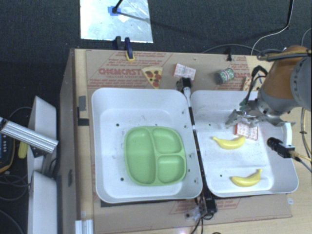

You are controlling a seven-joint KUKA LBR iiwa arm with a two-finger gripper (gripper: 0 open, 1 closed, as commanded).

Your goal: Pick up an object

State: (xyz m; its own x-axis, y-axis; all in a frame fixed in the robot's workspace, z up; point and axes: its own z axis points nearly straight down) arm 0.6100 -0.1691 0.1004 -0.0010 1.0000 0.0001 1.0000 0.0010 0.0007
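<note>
- The grey arm (287, 84) reaches in from the right, and its tool (242, 117) hangs low over the upper part of the right bin (287, 179).
- Whether the tool is spread or pressed together cannot be told; its metal end is small and blurred against the white bin floor.
- A small red-and-white packet (246, 130) lies flat on the bin floor just under and beside the tool's tip, at its lower right; contact between the two cannot be made out.
- A yellow banana (229, 142) lies just below the packet, near the tool and apart from it, curving upward at both ends.
- A second banana (246, 178) lies nearer the front edge of the same bin, well apart from the tool.
- The left bin (105, 111) holds a green divided plate (155, 155), far from the tool.
- On the tabletop (204, 62) behind the bins rest a toy pizza slice (153, 75), a small white carton (185, 71) and a green can (225, 75) on its side.
</note>
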